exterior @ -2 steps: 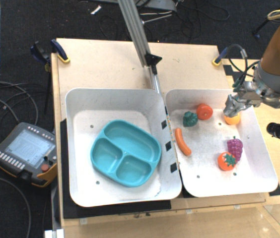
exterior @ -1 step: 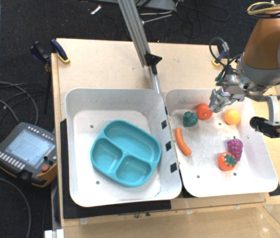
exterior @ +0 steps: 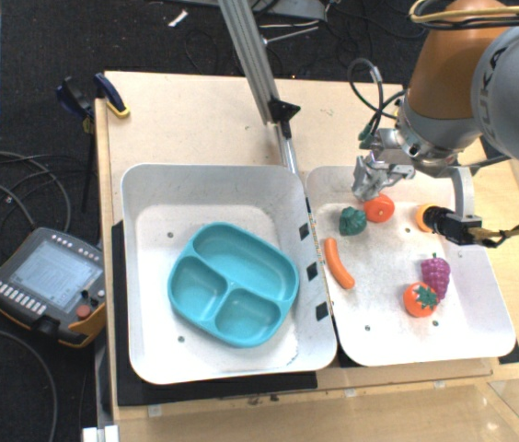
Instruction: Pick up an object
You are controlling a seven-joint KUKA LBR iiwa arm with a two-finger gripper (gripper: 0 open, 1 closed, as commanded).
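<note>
I see a small round orange-red tomato [exterior: 380, 209] just below my tool [exterior: 367, 190]; its grip I cannot tell

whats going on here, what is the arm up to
The arm reaches into the right bin from the right, its hand low at the far side, right by a small orange-red tomato and a green toy. Nothing is visibly lifted. A carrot, grapes and another tomato lie nearby; the left bin holds a blue tray.
</note>
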